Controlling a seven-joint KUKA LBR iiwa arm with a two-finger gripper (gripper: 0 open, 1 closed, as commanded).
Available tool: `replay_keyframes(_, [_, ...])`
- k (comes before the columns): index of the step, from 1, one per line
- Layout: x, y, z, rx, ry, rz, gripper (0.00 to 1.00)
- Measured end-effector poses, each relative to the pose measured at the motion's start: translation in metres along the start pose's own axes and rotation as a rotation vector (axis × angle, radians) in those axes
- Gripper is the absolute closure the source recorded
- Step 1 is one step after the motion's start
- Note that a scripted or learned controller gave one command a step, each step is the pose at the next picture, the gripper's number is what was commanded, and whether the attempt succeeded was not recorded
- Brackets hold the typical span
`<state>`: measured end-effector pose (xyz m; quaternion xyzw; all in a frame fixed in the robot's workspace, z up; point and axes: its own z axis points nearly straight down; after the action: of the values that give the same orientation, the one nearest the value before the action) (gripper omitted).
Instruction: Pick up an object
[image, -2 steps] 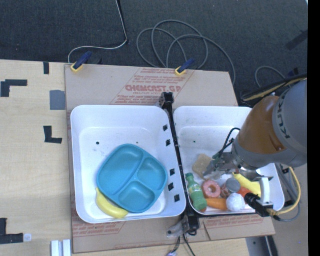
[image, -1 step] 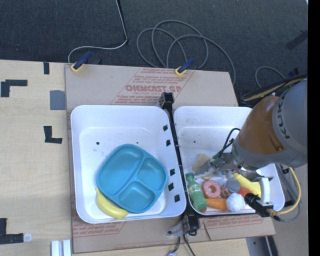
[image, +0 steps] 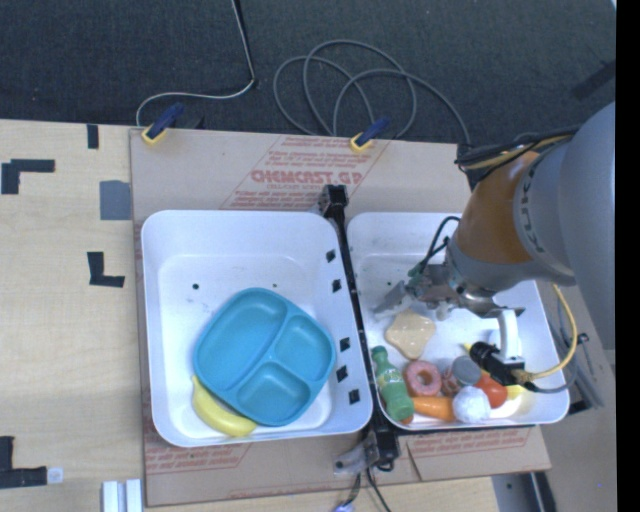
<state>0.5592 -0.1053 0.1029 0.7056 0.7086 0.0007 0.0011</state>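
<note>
My fingers (image: 418, 292) hung low inside the right bin (image: 385, 235), just above a pale beige piece (image: 410, 334); I could not tell how wide they stood. Beside it lay a pink ring (image: 424, 378), a green bottle (image: 391, 385), and a carrot (image: 432, 407). The left bin (image: 165, 240) held a blue tray (image: 264, 355) over a banana (image: 220, 414).

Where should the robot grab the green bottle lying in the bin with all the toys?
Probably across its middle, coming straight down from above. The green bottle lies flat on its side against the divider wall, with the pink donut close on its other side, so the pincer would best close across its narrow width.
</note>
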Motion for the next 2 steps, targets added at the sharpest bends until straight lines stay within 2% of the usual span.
replay_keyframes(1, [0.011, -0.037, 0.017, -0.005, -0.004, 0.004, 0.00])
replay_keyframes(2, [-0.043, 0.077, -0.005, -0.009, -0.005, 0.002, 0.00])
